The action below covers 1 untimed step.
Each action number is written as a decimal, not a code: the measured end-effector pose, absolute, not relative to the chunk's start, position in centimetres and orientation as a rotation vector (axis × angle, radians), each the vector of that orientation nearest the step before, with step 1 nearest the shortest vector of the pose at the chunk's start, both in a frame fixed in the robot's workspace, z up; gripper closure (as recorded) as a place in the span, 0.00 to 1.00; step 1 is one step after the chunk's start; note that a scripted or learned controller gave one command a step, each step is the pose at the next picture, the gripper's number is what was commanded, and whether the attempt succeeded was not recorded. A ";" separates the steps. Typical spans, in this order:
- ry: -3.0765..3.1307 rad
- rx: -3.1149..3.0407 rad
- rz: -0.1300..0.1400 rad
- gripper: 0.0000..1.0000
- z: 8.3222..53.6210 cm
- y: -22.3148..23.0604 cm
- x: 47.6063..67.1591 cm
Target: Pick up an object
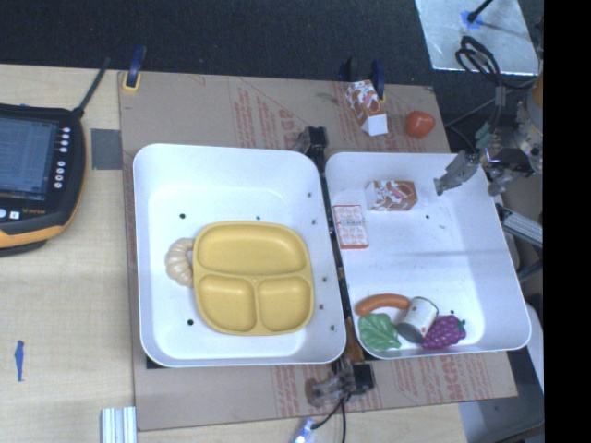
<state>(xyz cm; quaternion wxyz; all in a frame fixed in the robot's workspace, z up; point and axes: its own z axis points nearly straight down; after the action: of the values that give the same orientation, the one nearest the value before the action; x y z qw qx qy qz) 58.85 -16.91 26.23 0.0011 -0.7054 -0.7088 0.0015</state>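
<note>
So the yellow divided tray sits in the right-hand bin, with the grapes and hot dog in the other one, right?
Not quite. The camera view shows the yellow divided tray in the left bin. The toy grapes and hot dog lie in the other one, the right bin.

A pale wood bench (55, 312) carries a brown cardboard sheet (268, 113) under two white bins. Beyond its far edge lies dark carpet (231, 12), with a grey sheet (471, 21) at the far right corner bearing scissors (477, 58). A black-and-orange pendant (32, 173) rests at the left edge. Light is even.
</note>
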 end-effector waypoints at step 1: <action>-2.224 -2.212 0.009 0.00 13.8 -20.3 64.6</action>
<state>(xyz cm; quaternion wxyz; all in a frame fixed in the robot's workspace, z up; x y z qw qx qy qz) 64.59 -20.32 13.79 0.0024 -0.7050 -0.7092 0.0027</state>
